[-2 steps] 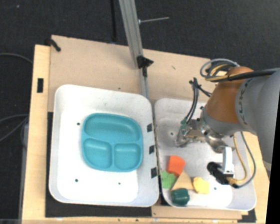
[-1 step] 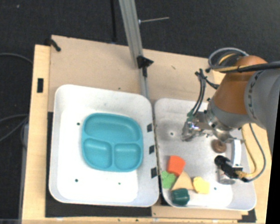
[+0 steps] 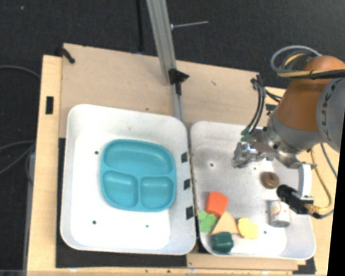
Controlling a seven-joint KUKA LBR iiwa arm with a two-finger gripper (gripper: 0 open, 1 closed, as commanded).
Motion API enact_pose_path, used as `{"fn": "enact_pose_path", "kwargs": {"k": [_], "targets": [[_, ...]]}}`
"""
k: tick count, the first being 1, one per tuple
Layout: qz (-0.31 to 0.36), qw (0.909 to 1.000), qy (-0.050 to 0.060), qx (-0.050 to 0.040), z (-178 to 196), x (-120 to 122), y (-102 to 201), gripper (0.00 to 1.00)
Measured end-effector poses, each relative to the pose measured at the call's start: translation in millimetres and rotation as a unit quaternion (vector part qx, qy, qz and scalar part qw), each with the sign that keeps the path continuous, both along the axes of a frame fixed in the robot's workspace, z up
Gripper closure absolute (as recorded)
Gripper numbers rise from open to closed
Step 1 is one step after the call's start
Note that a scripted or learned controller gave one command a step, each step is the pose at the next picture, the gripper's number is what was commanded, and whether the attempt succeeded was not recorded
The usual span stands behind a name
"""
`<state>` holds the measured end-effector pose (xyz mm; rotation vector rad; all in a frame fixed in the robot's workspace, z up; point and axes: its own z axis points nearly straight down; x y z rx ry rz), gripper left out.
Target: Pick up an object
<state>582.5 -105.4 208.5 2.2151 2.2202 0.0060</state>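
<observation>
Jaws (image 3: 243,156) above right bin (image 3: 222,140), grip state unclear; orange block (image 3: 217,202) stands upright nearby.

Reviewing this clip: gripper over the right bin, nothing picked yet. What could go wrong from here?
1. The orange block, green piece, tan wedge, yellow piece and dark green piece sit packed together; a grasp may catch two or push them apart.
2. The gripper hangs over bare bin floor, apart from every object, so closing here would likely grab nothing.

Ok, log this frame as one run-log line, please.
gripper: over right bin, upper part, holding nothing visible | toys: clustered at bin's near edge, orange block untouched | teal tray: left bin
</observation>
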Motion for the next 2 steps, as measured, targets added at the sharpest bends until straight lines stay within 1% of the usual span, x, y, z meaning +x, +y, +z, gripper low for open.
{"fn": "enact_pose_path", "kwargs": {"k": [1,2], "targets": [[0.001,1.0,-0.001,-0.0002,61,-4,4,1.0],[0.001,1.0,0.001,0.0,92,-3,3,1.0]]}}
